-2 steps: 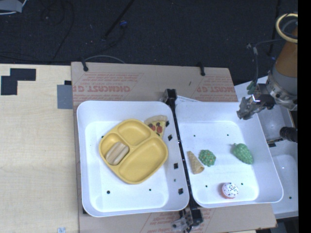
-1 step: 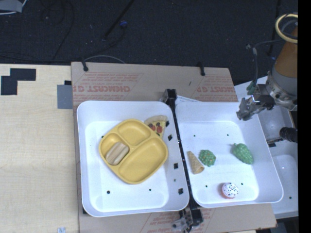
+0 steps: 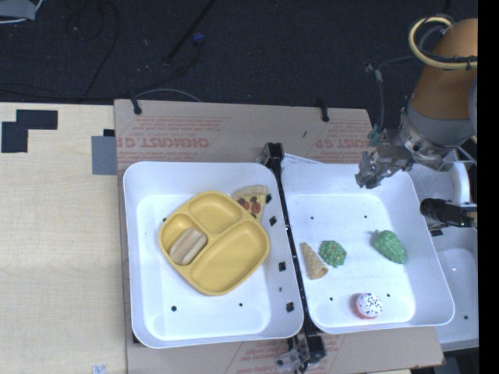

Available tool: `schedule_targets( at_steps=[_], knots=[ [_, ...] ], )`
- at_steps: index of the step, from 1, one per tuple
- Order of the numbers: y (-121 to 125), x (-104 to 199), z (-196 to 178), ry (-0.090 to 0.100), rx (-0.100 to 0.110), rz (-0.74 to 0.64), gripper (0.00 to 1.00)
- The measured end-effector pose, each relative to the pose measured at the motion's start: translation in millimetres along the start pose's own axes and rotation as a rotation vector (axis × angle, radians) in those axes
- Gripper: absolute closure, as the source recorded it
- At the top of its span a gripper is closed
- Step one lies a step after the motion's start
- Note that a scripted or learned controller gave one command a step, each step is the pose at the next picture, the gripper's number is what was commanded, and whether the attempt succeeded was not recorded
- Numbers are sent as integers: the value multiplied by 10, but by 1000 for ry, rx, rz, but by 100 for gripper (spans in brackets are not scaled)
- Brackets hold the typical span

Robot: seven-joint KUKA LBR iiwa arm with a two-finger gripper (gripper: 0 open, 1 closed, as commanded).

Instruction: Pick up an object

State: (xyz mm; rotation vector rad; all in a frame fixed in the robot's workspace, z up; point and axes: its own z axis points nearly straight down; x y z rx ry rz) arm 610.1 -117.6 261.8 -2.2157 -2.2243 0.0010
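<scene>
Camera view shows you the end effector (image 3: 373, 171), finger state unreadable, above the right bin's (image 3: 437, 287) far rim, bin holding a bumpy green toy (image 3: 389, 246), a smaller green one (image 3: 333, 252), a cone (image 3: 313, 260), a pink-and-white ball (image 3: 368, 305), cardboard (image 3: 234, 135) print mirrored, illegible.

Desk (image 3: 54, 232): pale wood top, showing along the left side w/ black marks and a grey square near the far-left edge. Flat cardboard sheet (image 3: 234, 135), printed lettering upside down, lies on the desk's middle and right part. Two shallow white bins sit on the cardboard, side by side, touching along a black centre join: left bin (image 3: 148, 302) toward the desk's middle, right bin (image 3: 421, 287) by the right edge. Cardboard sticks out past both bins at the far and near edges.
</scene>
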Motion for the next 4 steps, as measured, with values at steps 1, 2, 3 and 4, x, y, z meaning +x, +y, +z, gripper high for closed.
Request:
schedule_targets(
  at_steps=[1, 2, 3, 4],
  knots=[
    [109, 506, -1, 1, -1, -1, 100],
    [77, 1110, 129, 0, 2, -1, 100],
    [122, 1673, 318, -1, 3, 0, 100],
    [177, 2245, 250, 0, 0, -2, 100]
  ],
)
